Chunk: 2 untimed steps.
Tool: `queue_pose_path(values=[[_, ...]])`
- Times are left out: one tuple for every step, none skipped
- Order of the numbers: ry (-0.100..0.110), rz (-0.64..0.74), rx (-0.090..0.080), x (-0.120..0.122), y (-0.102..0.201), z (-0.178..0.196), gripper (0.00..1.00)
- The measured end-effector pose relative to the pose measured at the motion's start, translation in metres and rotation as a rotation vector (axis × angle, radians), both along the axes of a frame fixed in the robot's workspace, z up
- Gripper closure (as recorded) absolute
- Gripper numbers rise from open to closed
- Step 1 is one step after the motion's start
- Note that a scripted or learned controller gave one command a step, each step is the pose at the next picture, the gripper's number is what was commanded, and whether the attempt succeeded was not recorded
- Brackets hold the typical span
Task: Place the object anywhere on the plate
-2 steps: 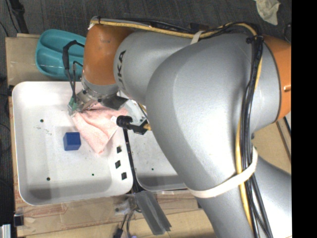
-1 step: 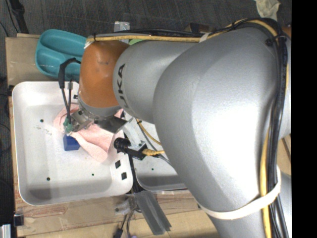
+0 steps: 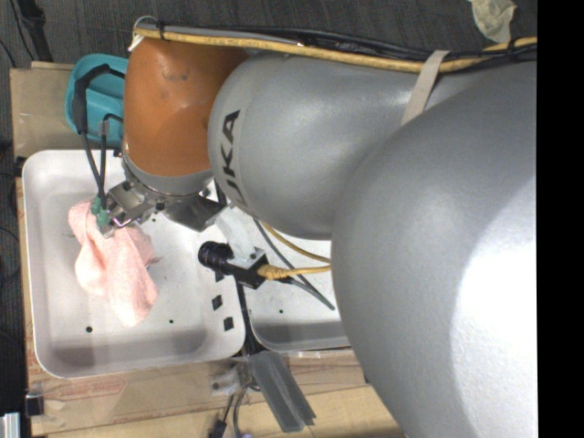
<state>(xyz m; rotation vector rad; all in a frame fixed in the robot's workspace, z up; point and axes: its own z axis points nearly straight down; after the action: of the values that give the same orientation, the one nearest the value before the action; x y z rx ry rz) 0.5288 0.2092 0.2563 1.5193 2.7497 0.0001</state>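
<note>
Grey arm [image 3: 383,199] spanning the bench from the right, orange band [image 3: 169,108] over the left bin [image 3: 55,336]. Pink cloth [image 3: 114,263] lying near that bin's left wall. Gripper [image 3: 114,213] touching the cloth's upper end; finger state impossible to tell.

Grey arm w/ orange band reaches in from right, tool [image 3: 111,210] low at left.

Two shallow white bins sit side by side: the left bin [image 3: 36,245] and the right bin [image 3: 301,336], most of it covered by the arm. One pink cloth [image 3: 114,263] lies in the left bin. There is one grey arm [image 3: 365,153] with one orange band [image 3: 169,99]. One crumpled pale scrap [image 3: 490,9] lies on the dark floor beyond the surface.
</note>
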Motion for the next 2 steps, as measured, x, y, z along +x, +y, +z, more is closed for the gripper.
queue_pose_path(values=[[0.005,0.008,-0.002,-0.005,-0.034,-0.12,1.0],[0.0,0.129,0.0,-0.052,-0.068,-0.036,1.0]])
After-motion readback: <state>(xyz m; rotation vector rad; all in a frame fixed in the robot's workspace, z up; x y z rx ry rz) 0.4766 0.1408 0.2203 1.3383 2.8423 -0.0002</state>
